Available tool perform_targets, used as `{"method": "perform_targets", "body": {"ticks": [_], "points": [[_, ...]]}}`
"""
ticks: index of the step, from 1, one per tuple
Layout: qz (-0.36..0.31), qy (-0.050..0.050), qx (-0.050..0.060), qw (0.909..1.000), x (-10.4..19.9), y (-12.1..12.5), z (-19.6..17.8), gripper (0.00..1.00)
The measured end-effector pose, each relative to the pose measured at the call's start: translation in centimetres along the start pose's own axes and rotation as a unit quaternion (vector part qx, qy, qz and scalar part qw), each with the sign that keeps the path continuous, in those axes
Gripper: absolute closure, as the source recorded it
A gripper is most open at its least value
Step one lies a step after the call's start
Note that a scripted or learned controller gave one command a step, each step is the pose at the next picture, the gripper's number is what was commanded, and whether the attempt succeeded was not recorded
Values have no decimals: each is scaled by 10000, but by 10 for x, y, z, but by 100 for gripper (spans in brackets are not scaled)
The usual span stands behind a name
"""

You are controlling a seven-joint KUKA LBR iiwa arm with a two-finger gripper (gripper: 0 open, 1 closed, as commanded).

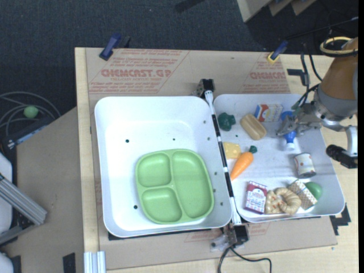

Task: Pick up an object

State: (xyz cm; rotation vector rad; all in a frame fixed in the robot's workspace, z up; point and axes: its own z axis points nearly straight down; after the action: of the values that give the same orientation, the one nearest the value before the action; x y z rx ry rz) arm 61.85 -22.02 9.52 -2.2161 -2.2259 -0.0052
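The grey two-finger gripper point(290, 131) hangs low over the right white bin's point(335, 178) far half, just above a small blue-and-white object point(290, 141) — whether it is clenched or released cannot be told (the wrist hides it). The likeliest target, I judge, lies directly beneath it; the small white cylindrical can point(304, 164) lies just nearer the camera — the next-closest option.

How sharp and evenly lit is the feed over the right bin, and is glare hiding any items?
Camera view: light is even and soft, with faint shadows under the orange plastic carrot and the green divided plate; the shallow white right bin shows no hiding glare; small items look slightly soft; the hand looks mildly blurred.
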Motion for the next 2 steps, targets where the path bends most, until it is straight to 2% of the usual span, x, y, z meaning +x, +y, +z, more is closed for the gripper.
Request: {"method": "perform_targets", "body": {"ticks": [1, 2], "points": [[26, -12, 15, 10000, 15, -110, -60, 100], [11, -11, -6, 10000, 80, -56, -131, 100]]}}
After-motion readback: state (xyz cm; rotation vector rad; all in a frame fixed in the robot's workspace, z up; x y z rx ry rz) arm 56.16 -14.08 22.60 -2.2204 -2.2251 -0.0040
